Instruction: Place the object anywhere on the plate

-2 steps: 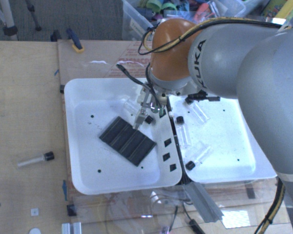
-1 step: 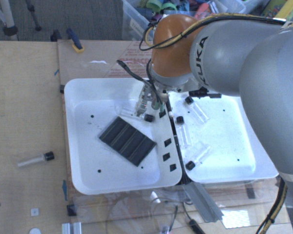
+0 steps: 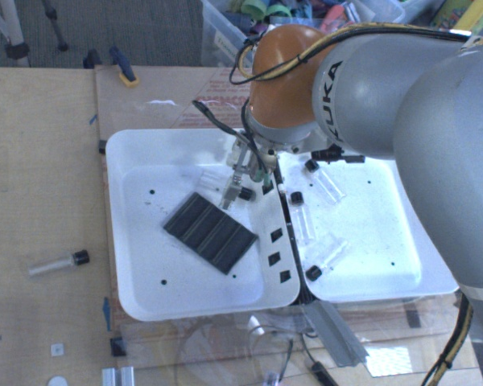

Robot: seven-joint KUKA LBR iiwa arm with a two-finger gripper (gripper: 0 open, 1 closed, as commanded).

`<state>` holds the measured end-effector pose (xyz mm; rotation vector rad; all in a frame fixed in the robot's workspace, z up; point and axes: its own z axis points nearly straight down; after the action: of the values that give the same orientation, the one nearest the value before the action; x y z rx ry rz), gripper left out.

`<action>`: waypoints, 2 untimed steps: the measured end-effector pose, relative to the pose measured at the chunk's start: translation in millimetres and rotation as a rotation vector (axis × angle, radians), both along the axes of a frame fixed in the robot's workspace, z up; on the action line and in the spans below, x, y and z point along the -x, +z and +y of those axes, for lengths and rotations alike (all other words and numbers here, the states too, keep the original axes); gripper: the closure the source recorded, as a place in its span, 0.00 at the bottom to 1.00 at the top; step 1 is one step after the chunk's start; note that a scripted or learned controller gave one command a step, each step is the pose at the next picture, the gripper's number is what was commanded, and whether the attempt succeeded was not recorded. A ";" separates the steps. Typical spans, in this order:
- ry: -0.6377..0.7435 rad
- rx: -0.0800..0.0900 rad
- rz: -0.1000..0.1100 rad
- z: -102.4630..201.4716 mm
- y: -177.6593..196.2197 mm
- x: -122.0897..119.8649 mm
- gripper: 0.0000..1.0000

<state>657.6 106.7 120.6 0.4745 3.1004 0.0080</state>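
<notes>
Loose clear vial with black cap [image 3: 57, 262] lies on bench, left. Dark ribbed rectangular plate [image 3: 209, 232] in left white bin [image 3: 137, 296]. My gripper [image 3: 240, 185] just above plate's corner; grip state unreadable. Clear tubes [image 3: 320, 215] in right bin.

A dark, flat, ribbed plate [image 3: 210, 232] lies in the left white bin [image 3: 137, 288], just below and to the left of the end effector [image 3: 235, 190]. It is rectangular and sits turned at a slant, its long ridges running diagonally. A small clear tube with a black cap [image 3: 228, 191] (hard to make out against the white) sits right at the end effector's tip, just above the plate's upper corner.
</notes>
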 end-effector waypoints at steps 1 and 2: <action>-0.003 -0.003 -0.006 0.2 11.2 -1.6 1.00; 0.695 0.004 -0.006 67.0 64.4 12.5 1.00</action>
<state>645.1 173.8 185.0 -0.6096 3.0724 0.0060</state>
